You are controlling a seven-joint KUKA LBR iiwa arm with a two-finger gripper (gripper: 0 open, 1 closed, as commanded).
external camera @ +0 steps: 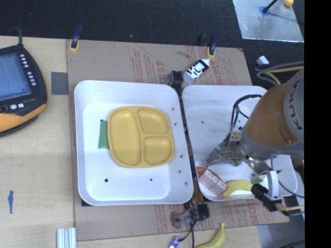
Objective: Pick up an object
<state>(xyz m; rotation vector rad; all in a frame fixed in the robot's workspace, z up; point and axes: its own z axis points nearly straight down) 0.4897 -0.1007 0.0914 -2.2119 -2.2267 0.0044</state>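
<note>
In the right bin the arm hangs low, wrist over the front half. Tool seen from above; aperture and contents cannot be told. Candidate objects: banana and red-and-white packet, touching, at the front wall just beside the tool. Left bin bears a yellow divided tray. Judged step: approach, no grasp confirmed. Next: centre over one item, descend.
</note>
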